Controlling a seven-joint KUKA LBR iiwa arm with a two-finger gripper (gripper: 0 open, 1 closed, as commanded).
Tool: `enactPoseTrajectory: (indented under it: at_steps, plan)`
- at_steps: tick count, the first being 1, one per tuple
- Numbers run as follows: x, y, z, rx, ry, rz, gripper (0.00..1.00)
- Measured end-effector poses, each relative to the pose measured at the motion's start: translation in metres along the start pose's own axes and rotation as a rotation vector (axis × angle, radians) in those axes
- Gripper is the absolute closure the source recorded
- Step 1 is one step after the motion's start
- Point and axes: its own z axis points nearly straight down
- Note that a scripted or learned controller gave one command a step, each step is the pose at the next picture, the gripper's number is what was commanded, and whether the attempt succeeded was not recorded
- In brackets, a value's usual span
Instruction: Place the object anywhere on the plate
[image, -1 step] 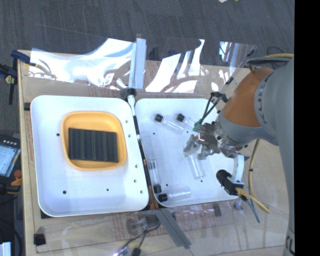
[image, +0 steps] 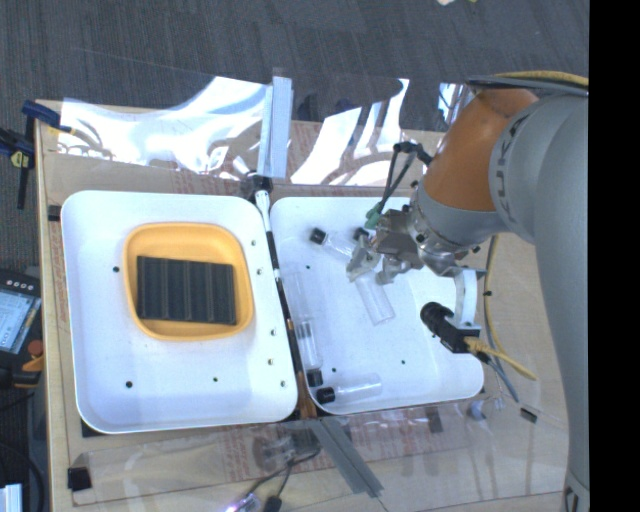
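The gripper (image: 372, 268) hangs over the right bin (image: 440, 370); whether it is spread or closed cannot be told. A clear plastic object (image: 378, 302) lies on the bin floor just below and beside it, long axis running roughly up-down in the view. The yellow plate (image: 186, 240) (with a dark ribbed insert) sits in the left bin (image: 100, 380), well to the left of both.

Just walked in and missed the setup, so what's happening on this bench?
A grey robot arm reaches from the right over the right bin, its gripper low above a clear plastic tube lying on the bin floor. The yellow plate with a dark ridged centre sits in the left bin. Nothing has been put on it yet.
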Motion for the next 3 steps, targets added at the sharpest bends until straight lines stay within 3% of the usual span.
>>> enactPoseTrajectory:
  at_steps: [1,2,3]
  plan:
    - [0.027,0.047,0.026,0.001,-0.001,0.035,1.0]
    - [0.066,0.075,0.041,-0.002,-0.001,-0.122,1.0]
    - [0.107,0.073,0.032,-0.003,-0.001,-0.291,1.0]
